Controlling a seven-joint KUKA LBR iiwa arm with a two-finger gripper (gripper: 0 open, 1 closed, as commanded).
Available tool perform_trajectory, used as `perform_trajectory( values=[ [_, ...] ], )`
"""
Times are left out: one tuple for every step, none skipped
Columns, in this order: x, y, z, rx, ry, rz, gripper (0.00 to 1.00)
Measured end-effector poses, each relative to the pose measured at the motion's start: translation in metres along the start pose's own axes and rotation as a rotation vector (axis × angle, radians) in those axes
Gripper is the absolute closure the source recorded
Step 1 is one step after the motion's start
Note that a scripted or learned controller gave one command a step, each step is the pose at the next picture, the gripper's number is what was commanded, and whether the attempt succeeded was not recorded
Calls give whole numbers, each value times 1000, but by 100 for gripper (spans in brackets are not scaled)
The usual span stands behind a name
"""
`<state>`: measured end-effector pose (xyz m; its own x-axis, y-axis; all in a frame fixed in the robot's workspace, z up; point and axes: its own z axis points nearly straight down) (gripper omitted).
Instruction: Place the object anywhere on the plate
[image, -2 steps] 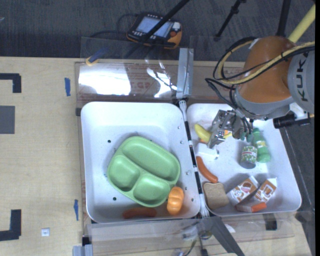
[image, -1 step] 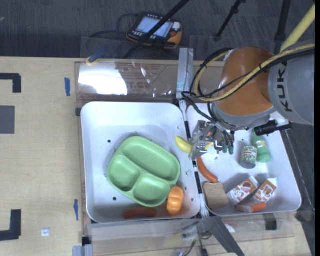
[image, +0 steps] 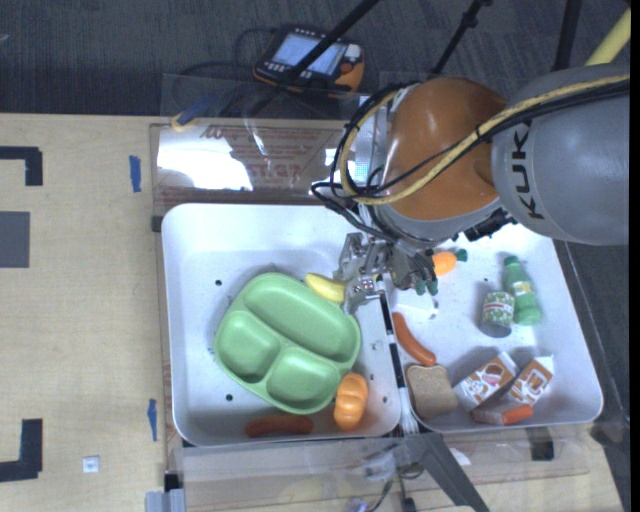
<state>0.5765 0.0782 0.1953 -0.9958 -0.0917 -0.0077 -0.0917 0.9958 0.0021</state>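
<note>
Two shallow white bins (image: 190, 330) are sitting side by side. The grey arm's gripper (image: 372, 272) is hovering over their divider; whether its jaws are open, I cannot tell. A green compartmented plastic plate (image: 285, 340) is lying in the left bin, a small yellow banana (image: 325, 288) touching its upper rim.

the plate (image: 285, 340) is pale green, with rounded corners and three moulded compartments, and it lies tilted in the left bin, one side leaning towards the divider between the bins. a small yellow banana (image: 325, 288) rests against the plate's upper right rim, just below the tool (image: 372, 280). whether the tool's fingers actually close on the banana cannot be told from this view.
</note>
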Motion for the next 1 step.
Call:
perform_trajectory(
  values=[
    [0, 0, 0, 0, 0, 0, 0]
  ],
)
